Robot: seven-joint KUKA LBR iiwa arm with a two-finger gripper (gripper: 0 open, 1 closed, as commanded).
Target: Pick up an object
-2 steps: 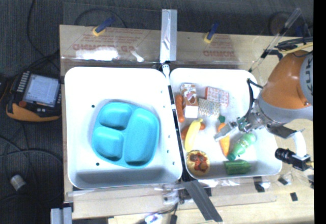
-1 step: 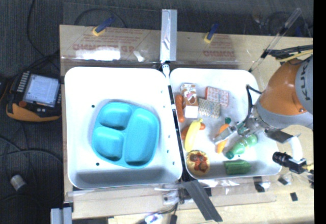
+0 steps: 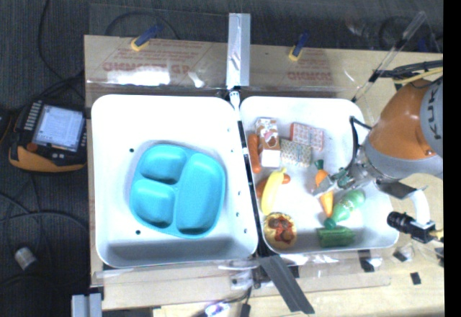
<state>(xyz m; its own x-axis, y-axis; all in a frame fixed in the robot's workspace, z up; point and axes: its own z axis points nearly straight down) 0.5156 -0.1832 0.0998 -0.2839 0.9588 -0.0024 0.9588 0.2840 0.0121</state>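
Looking down on a wooden bench (image 3: 166, 67), two shallow white bins sit side by side. The left bin (image 3: 115, 128) holds a turquoise divided tray (image 3: 178, 189) with three compartments, lying near the bin's middle. The right bin (image 3: 338, 110) is crowded with small toy foods. The grey arm (image 3: 410, 135), with its orange band, reaches in from the right, and the gripper (image 3: 344, 179) hangs low over the right part of this bin — whether it is parted or closed cannot be told from this angle, and nothing is clearly seen in its grasp. Just below the gripper lies a light green bottle-like toy (image 3: 348, 206), tilted, with a dark green block (image 3: 336, 236) beneath it at the bin's near wall. A yellow banana (image 3: 271, 190) rests left of centre, a round brownish pastry (image 3: 280, 228) below it. Two patterned boxes (image 3: 301, 143) sit near the far wall beside a small carton (image 3: 267, 132) — an orange carrot (image 3: 253, 153) lies along the left wall.
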